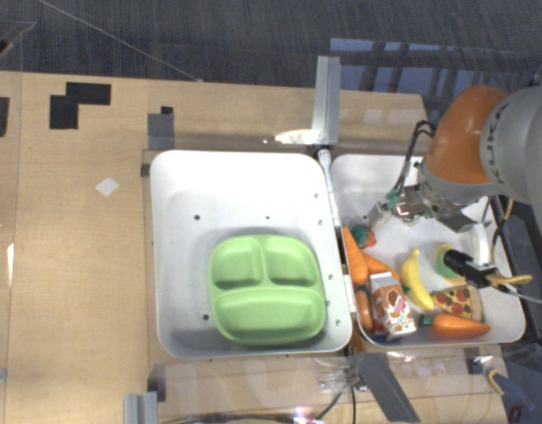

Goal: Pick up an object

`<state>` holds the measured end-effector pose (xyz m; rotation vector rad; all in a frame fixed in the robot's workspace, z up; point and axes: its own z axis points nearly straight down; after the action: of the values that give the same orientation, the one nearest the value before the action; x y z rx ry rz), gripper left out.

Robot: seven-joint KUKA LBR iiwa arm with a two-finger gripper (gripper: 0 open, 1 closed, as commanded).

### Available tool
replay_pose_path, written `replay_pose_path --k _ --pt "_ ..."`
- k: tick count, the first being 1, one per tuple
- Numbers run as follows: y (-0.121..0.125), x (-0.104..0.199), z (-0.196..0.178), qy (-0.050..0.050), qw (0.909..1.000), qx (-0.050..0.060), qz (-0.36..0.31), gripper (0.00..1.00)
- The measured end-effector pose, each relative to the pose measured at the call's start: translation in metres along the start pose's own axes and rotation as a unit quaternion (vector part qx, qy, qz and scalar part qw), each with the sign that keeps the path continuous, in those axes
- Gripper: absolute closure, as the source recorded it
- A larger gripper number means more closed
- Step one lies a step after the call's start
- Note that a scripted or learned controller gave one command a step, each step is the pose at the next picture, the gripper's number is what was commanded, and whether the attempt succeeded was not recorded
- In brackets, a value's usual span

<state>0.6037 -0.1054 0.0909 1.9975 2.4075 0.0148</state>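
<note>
Above the right bin point(359, 179), the gripper point(403, 203) hangs over bare white floor; whether its fingers are parted cannot be told, and nothing shows between them. Nearer the front lie a banana point(418, 280), carrots point(355, 256), a small carton point(392, 308) and a pizza slice point(457, 302). A green divided plate point(267, 287) rests in the left bin point(191, 193).

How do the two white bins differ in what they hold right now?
The left bin holds a single green divided plate, while the right bin holds a cluster of small toy foods, including a banana and carrot. The gripper hangs over the right bin, not the left. Both are shallow and white.
</note>
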Motion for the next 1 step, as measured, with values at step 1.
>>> replay_pose_path --k 1 --pt "-0.0534 -0.0116 -0.0017 0.000 1.0000 -0.001 -0.001 0.00"
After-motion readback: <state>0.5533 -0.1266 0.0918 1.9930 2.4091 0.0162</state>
